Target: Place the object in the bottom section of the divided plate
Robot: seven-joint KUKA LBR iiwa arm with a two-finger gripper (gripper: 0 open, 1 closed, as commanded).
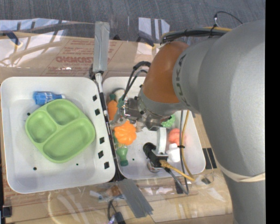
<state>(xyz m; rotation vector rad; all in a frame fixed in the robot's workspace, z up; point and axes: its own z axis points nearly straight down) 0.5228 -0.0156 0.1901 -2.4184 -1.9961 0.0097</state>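
the arm (214, 83) hangs over the right bin (196, 164). the pumpkin (125, 133) lies in that bin at about 7 o'clock from the wrist, near the left wall. the green plate (60, 129) sits in the left bin (14, 171), a blue item (45, 97) at its 11 o'clock.

Two shallow white plastic bins are set side by side on the bench. In the left bin (14, 171) a green three-section divided plate (59, 130) is laid near the middle, and a small blue wrapped item (46, 97) is lodged just behind it. In the right bin (196, 164) an orange pumpkin-shaped toy (125, 133) is placed near the left wall, with an orange carrot-shaped toy (112, 108) behind it and a pink rounded toy (175, 135) to its right.
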